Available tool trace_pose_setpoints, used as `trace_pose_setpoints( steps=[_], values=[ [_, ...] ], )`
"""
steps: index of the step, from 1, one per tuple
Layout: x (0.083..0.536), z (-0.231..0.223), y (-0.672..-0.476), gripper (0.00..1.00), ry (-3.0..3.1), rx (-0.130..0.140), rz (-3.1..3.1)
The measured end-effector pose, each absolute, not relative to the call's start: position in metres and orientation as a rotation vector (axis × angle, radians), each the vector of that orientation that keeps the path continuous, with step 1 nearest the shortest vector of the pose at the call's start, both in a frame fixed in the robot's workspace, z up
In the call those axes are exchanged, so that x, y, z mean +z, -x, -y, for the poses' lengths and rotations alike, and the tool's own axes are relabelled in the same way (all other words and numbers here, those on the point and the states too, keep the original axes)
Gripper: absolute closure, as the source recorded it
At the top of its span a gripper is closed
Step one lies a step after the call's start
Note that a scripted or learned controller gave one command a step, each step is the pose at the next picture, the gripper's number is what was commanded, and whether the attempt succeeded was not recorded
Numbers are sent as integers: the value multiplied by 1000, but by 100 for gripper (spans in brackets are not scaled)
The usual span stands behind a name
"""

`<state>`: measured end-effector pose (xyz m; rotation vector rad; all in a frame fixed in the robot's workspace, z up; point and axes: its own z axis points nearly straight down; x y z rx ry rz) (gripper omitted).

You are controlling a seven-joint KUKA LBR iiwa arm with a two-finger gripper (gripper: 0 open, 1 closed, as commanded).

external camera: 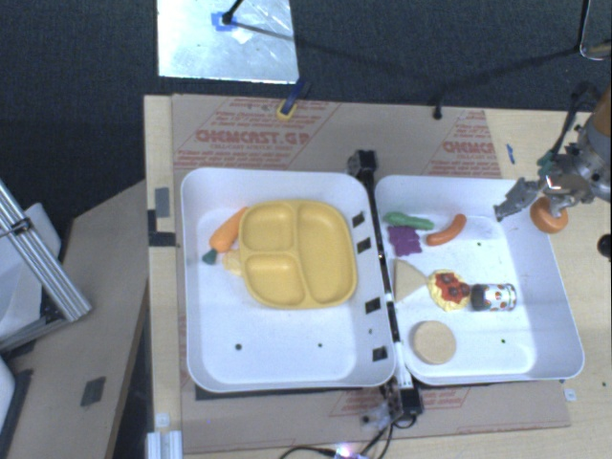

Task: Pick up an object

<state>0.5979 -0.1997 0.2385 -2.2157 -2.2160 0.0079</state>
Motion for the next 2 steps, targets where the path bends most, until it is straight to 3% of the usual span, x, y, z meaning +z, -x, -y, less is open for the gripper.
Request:
trace_pose_setpoints(
  steps=[1,2],
  values=[
    [245,199,-600,0,2219,-1,2226],
    [184,201,-595,0,2218,2,2220]
  ],
)
